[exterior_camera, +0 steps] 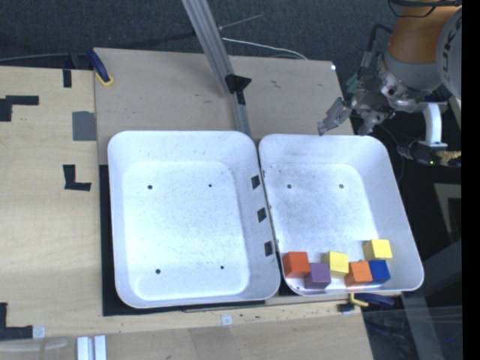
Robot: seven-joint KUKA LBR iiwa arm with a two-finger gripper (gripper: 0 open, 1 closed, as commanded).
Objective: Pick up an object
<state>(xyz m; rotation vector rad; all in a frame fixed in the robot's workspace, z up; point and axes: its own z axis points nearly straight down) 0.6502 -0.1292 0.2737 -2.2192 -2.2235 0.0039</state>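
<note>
Several small blocks lie along the near edge of the right bin (390, 171): an orange one (295, 263), a purple one (319, 274), a yellow one (338, 262), a second orange one (360, 272), a blue one (379, 271) and a second yellow one (377, 248). My gripper (346, 124) hangs above the far rim of the right bin, well away from the blocks. Its fingers stand apart and open, with nothing between them.
The left bin (180, 138) adjoins the right one. A slanted metal pole (212, 43) with a black clip (238, 84) rises behind the bins. A blue and yellow tool (101, 69) lies at the back left of the board.
</note>
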